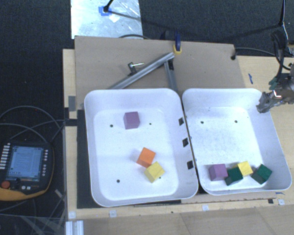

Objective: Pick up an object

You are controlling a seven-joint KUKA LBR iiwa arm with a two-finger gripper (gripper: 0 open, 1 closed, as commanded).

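White shallow plastic left bin on the desk holds a purple cube at 12 o'clock, with an orange cube touching a yellow cube toward 5 o'clock. The right bin has four small blocks at 6 o'clock. The gripper sits at its 2 o'clock rim; grip state undeterminable.

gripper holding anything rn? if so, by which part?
Nothing visibly held. The gripper sits over the right bin's right rim, with no object between its fingers; the blocks lie along that bin's near edge.
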